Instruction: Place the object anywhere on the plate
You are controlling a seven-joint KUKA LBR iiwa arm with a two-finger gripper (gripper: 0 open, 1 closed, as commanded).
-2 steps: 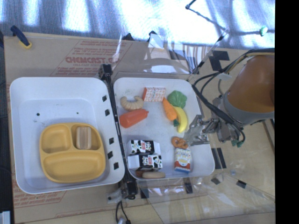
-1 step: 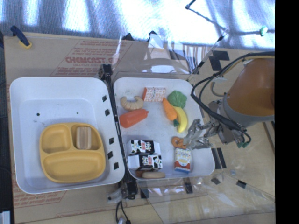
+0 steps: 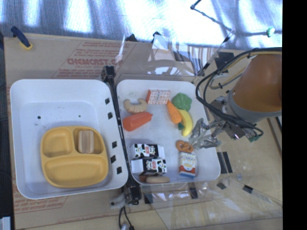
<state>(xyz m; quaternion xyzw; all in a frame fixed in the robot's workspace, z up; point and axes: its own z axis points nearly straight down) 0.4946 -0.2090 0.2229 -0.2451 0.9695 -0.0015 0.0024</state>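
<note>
Fingers of your gripper hang over the 3 o'clock edge of the right bin, spread a little way apart with nothing between them. Their tips sit just beside the yellow banana and just above a small orange piece, and you cannot tell whether they touch either one. The grey arm with its orange band comes in from 3 o'clock. In that bin you also have a carrot, a green leafy piece, a red-orange pepper, a croissant, a small patterned box, two cow-print cartons and a juice box. The yellow plate lies at 7 o'clock in the left bin, with a tan block in its upper right compartment.
</note>
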